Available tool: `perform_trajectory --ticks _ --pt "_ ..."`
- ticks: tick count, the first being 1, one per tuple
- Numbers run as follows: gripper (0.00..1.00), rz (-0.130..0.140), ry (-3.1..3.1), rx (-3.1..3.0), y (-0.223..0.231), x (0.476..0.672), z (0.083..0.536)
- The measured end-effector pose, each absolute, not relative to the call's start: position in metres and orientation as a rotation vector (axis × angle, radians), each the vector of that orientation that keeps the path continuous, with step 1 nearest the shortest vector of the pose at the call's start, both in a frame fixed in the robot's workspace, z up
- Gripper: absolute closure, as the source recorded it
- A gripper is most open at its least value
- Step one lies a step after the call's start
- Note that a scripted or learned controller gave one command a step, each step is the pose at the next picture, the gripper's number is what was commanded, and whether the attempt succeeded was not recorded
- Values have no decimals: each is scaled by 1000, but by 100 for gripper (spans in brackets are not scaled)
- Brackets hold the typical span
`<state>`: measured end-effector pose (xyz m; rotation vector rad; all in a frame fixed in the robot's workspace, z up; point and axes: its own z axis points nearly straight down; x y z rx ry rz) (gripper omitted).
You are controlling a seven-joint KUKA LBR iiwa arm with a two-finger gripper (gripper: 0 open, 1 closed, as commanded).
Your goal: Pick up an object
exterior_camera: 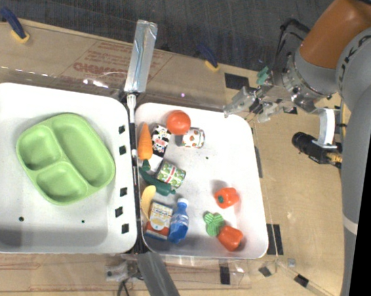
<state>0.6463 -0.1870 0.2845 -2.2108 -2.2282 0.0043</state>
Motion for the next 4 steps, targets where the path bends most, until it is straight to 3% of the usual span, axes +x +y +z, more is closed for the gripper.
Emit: perform_trajectory --ticks 1,2,3,4 --pt "0 7 -2108 -2322 -210 582 172" --pt "0 3 -1929 -2476 -204 541 92" --pt "0 2 -1906 -2493 -202 510 92" --pt "100 4 -1910 -2490 -203 510 101"
